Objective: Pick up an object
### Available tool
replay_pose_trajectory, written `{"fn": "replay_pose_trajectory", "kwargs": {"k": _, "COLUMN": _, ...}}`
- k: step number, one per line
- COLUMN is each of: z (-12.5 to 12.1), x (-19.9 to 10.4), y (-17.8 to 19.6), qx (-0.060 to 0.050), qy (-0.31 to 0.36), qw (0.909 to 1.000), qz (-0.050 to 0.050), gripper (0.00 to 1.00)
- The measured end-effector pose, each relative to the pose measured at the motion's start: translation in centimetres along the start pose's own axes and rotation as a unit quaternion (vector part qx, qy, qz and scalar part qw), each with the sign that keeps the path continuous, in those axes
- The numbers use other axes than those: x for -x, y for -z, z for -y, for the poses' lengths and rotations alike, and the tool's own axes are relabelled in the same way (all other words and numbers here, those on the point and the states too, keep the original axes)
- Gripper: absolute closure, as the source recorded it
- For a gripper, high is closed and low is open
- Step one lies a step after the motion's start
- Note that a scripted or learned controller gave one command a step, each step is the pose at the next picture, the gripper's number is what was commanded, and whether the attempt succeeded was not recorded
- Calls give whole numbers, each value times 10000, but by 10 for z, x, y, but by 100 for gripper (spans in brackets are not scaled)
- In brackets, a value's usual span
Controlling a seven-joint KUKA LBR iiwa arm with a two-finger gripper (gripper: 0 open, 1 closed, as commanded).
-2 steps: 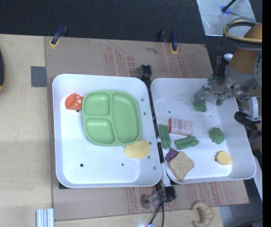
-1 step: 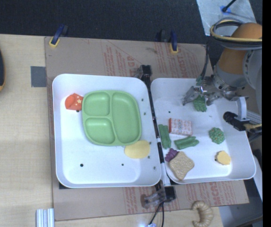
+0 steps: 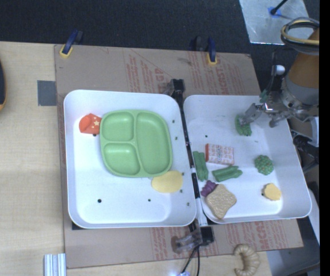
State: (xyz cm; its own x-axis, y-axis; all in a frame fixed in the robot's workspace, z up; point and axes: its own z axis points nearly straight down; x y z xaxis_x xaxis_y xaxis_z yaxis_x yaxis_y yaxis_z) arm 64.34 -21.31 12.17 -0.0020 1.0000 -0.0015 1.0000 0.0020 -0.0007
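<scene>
My gripper (image 3: 261, 118) hangs over the back of the right bin (image 3: 303, 211), open, with nothing between its fingers. A small green broccoli piece (image 3: 244, 127) lies just under its left fingertip (image 3: 248, 117). Further forward in that bin are a second broccoli floret (image 3: 263, 164), a red and white packet (image 3: 219, 153), a green bean pod (image 3: 227, 173), a longer green pod (image 3: 199, 165), a bread slice (image 3: 220, 201), a purple piece (image 3: 208, 187) and a yellow-orange piece (image 3: 272, 192).
The left bin (image 3: 84, 211) holds a green divided plate (image 3: 136, 142), a red piece (image 3: 89, 123) at its left and a yellow piece (image 3: 167, 182) in front. The arm's orange band (image 3: 304, 68) stands at the right. A tan curled object (image 3: 246, 259) lies on the cardboard in front.
</scene>
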Motion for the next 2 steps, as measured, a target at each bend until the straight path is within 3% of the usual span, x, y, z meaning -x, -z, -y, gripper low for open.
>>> {"fn": "replay_pose_trajectory", "kwargs": {"k": 1, "z": -14, "x": -47, "y": 10, "qx": 1, "qy": 29, "qw": 10000, "qz": 0, "gripper": 0}}
{"fn": "replay_pose_trajectory", "kwargs": {"k": 2, "z": -12, "x": -23, "y": -32, "qx": -27, "qy": 10, "qw": 10000, "qz": -2, "gripper": 0}}
